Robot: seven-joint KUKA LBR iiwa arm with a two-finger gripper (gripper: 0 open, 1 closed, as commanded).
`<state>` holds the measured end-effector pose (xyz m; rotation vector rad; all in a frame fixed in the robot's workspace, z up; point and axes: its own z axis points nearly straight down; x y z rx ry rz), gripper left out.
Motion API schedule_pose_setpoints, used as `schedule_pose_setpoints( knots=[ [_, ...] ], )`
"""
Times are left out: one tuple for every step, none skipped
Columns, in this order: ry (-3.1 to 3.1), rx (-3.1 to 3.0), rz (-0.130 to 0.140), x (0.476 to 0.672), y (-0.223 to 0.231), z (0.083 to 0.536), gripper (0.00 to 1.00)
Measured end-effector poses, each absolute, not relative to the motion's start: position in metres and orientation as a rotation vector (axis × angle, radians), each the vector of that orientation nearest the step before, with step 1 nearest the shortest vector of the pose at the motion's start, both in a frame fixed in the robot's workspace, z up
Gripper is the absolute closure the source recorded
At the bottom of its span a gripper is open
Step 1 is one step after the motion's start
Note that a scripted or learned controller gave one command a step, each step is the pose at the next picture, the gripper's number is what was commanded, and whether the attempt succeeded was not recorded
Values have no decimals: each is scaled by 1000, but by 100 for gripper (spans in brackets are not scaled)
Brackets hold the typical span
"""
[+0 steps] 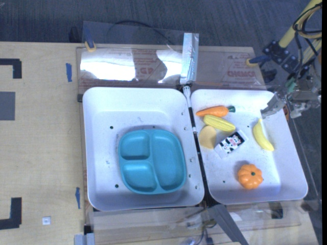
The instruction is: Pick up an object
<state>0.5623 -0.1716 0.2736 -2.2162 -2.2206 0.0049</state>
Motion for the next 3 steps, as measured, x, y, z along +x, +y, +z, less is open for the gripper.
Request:
schedule_pose_setpoints(
  knots=[
    [-2126,-2299,12,562,-199,174,0],
    [-2135,-2300,-10,568,-201,96,0],
    [-2134,-2299,-3,568,-202,101,100]
  ],
)
